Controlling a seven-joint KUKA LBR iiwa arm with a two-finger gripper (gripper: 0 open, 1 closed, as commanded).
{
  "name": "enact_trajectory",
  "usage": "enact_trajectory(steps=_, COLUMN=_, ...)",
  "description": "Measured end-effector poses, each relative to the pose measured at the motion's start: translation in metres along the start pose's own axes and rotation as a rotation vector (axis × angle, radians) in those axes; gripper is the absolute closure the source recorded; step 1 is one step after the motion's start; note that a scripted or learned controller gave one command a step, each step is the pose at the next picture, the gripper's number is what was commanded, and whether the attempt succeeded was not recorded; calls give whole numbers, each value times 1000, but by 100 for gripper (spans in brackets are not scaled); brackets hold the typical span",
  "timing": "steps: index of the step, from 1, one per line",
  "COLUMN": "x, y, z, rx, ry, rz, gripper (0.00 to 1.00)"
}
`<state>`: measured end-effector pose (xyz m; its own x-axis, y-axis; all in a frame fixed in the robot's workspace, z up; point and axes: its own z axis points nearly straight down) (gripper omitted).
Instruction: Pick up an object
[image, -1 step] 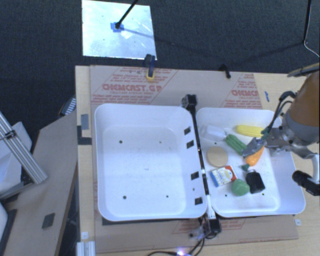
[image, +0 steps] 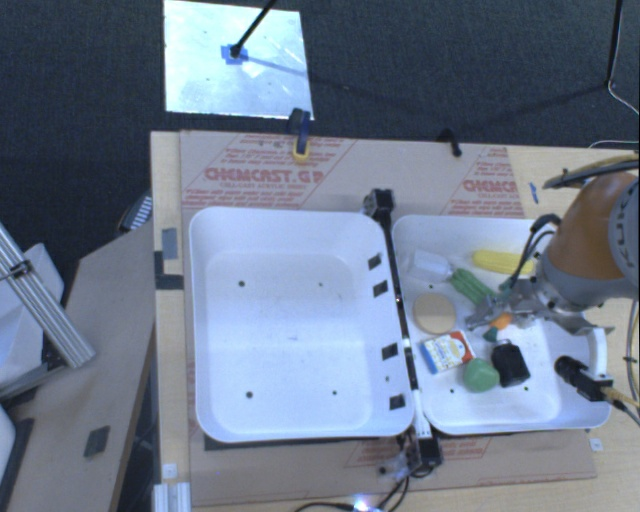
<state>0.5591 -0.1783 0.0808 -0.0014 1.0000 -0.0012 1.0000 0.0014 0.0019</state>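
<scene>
The arm (image: 600, 240) is in from the right and bent down over the right bin (image: 540, 415), w/ the gripper (image: 497, 318) low among the clutter there, roughly mid-bin. Can't tell from where I'm standing how the pincer is set, it's too small and tangled up w/ the stuff under it, so no saying it has anything. Nothing looks lifted: every item seems to sit on the bin floor. Right by the tip there's a green stick-like thing (image: 468, 284) running up-left, and a bit of orange (image: 501, 322) just at the tip, though I can't make out if that's a toy or part of the tool. Near it: a tan round disc (image: 434, 312) to the left, a small blue-orange-white packet (image: 447, 351) below that, a green blob (image: 481, 376) touching or just beside a black block (image: 510, 364), a yellow piece (image: 498, 262) toward the back, and a clear-ish white thing (image: 430, 265) at back left. Left bin (image: 290, 330) is bare white. So my read: approach done, grab itself not yet shown, lift still to come; likeliest target is the green stick or whatever's orange, but that's a guess
</scene>
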Motion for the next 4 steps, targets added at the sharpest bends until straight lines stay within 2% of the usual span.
enact_trajectory(steps=1, x=40, y=69, z=-5, rx=-6, ry=0, rz=-7, gripper=0)
enact_trajectory(steps=2, x=-1, y=20, z=-4, rx=3, ry=1, rz=4, gripper=0)
enact_trajectory(steps=3, x=59, y=93, z=-3, rx=23, ry=0, rz=-3, gripper=0)
enact_trajectory(steps=4, x=48, y=49, z=-4, rx=3, ry=1, rz=1, gripper=0)
